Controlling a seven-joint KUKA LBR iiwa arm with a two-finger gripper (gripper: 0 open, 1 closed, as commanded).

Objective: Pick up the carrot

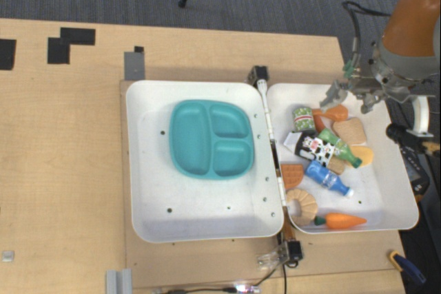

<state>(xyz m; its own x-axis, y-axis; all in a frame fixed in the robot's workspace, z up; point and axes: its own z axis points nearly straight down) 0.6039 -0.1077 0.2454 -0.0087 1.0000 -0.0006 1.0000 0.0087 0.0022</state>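
The carrot [344, 221] is orange with a small green top and lies flat at the front edge of the right bin [386, 206]. It points right, next to a round tan pastry [302, 204]. The gripper [348, 101] hangs over the far side of the same bin, well behind the carrot. It is open, its fingers spread above a small orange toy [336, 112], with nothing between them.
The right bin also holds a green can [302, 118], a bread slice [350, 131], a green bottle [342, 149], a blue bottle [329, 179], a cow-patterned carton [311, 146] and a waffle [292, 175]. A teal divided plate [210, 139] lies in the left bin [151, 210].
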